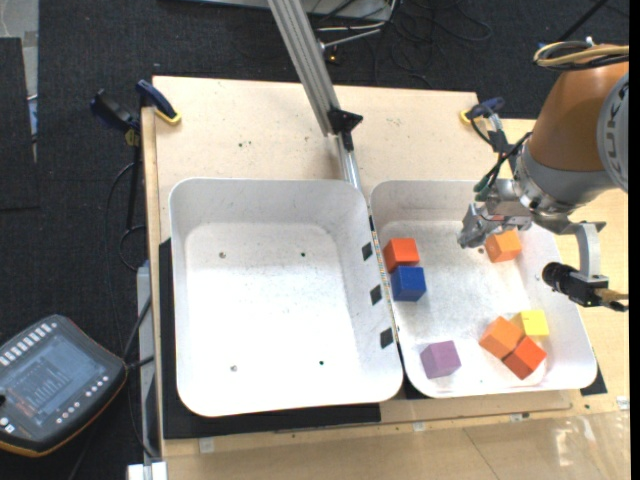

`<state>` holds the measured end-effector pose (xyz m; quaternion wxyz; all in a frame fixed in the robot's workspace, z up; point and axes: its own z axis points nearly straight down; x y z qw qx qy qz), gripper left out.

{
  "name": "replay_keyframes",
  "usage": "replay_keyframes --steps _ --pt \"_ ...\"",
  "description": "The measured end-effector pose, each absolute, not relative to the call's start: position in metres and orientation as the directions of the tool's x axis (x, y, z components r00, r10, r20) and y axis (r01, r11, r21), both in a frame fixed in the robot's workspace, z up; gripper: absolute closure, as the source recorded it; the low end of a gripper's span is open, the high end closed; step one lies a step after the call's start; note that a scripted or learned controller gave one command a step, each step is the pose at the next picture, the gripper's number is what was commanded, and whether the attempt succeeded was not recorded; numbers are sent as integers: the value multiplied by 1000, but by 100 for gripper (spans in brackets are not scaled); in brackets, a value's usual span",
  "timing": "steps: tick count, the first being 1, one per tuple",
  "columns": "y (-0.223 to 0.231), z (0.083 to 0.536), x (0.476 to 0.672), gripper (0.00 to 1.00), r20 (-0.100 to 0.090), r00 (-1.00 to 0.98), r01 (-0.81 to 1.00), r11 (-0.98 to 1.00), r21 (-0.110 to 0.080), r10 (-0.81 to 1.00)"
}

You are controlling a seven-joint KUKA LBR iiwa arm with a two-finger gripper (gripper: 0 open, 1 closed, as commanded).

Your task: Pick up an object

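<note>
Nearest the camera, along the front wall of the right bin [560, 383], sit a purple cube [440, 358], an orange block [500, 335] touching a red-orange cube [526, 356], and a small yellow cube [534, 322] just behind them. This cluster is crowded and close to the rim, so it looks like a poor place to reach.

Further back, near the bin's left wall, a blue cube [408, 283] touches an orange-red cube [402, 252] behind it.

Further still, toward the right side, the gripper [484, 230] hangs low over the bin floor, with a pale orange block [503, 245] just beside it. Whether the fingers are spread or closed cannot be told, nor whether the block lies between them. That block seems the likeliest target, since it stands well apart from the others with bare floor all round. For a clean grasp, I judge the fingers should straddle two flat opposite faces and close squarely before a straight lift.

The bin's right wall lies near the wrist, so room is tighter there. The left bin [190, 298] offers wide open floor.
</note>
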<state>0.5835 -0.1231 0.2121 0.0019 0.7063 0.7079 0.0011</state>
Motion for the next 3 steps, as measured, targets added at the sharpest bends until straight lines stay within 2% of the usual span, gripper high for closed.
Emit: replay_keyframes --steps 1,3 --pt "-64 211 582 100 2 -8 1000 8 0 1000" --pt "28 226 590 100 1 -8 1000 8 2 1000"
